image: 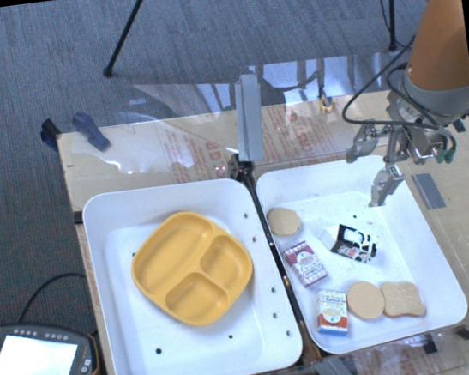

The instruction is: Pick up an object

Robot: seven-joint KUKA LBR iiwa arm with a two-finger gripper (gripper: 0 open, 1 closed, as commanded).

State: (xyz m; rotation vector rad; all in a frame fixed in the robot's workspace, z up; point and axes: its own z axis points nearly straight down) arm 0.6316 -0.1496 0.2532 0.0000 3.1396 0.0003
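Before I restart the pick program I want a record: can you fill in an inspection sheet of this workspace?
Surface: bench bearing left bin and right bin, side by side.
Job's things: right bin holds two round biscuits, toast slice, two small cartons, black-and-white packet.
Clutter: yellow divided tray in left bin.
End effector: end effector above right bin's far side, nothing between its fingers.
Cables: black cables near the wrist.
Surroundings: teach pendant on carpet, tripod leg.
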